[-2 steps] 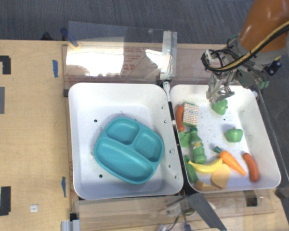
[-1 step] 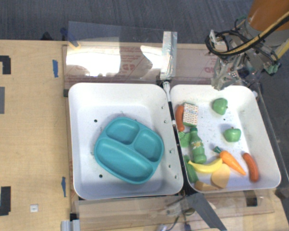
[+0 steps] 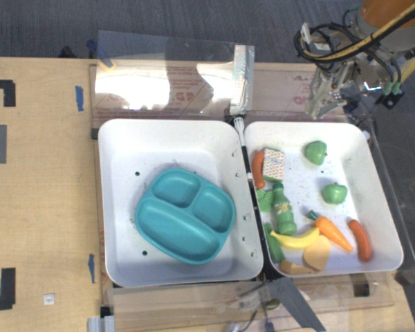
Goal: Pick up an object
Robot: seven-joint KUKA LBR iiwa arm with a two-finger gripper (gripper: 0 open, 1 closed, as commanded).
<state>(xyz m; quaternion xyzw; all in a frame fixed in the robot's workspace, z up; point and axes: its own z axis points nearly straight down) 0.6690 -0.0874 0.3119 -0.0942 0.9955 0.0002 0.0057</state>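
My gripper [image 3: 326, 102] hangs above the far rim of the right bin [image 3: 380, 185], near its back edge, with its fingers apart and nothing between them. Below it the right bin holds toy food: two green round fruits [image 3: 316, 151] [image 3: 335, 193], a carrot [image 3: 333, 233], a red sausage [image 3: 361, 240], a banana [image 3: 294, 239], a green bottle [image 3: 284, 214], a small printed box [image 3: 273, 163], another red sausage [image 3: 259, 169] by the left wall, and a tan wedge [image 3: 317, 254].
The left bin [image 3: 117, 151] holds a teal divided plate [image 3: 185, 214]. A clear plastic sheet and a taped metal strip [image 3: 242, 78] stand behind the bins. Cables [image 3: 325, 43] loop off the wrist at top right. A wooden bench [image 3: 34, 185] lies to the left.
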